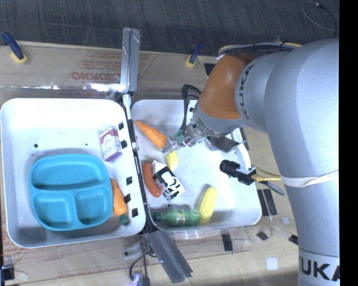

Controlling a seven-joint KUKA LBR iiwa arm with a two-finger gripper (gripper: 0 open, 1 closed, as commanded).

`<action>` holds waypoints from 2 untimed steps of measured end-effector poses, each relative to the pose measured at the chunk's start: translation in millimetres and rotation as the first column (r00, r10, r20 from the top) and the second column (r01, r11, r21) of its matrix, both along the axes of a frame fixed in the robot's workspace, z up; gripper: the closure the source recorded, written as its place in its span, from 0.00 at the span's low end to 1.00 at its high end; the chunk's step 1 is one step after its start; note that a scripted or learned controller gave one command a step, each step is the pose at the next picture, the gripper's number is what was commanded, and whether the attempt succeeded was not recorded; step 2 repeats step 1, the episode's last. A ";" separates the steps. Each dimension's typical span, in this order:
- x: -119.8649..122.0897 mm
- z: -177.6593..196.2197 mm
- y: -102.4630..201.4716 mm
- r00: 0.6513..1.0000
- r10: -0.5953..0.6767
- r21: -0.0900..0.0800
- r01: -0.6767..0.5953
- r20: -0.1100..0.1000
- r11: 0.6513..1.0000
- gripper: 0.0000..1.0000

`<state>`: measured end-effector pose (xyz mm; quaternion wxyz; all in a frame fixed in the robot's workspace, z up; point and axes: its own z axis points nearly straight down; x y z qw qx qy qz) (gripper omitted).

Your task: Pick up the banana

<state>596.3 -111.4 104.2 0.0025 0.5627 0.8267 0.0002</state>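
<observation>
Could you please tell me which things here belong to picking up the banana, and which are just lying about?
For the job:
banana
gripper

Lying about:
blue tray
two carrots
corn cob
green bottle
sausage
small carton

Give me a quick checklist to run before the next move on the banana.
1. Banana visible in the right bin: ok.
2. Gripper close to the banana: ok.
3. Banana secured in the gripper: cannot tell.
4. Room around the banana: not ok; the carrot and the black-and-white block lie close.
5. Corn well apart from the banana: ok.
</observation>
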 end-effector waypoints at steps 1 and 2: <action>25.8 87.4 80.9 0.998 -0.060 0.002 0.060 -0.006 0.998 1.00; 25.8 87.4 80.9 0.998 -0.060 0.002 0.060 -0.006 0.998 1.00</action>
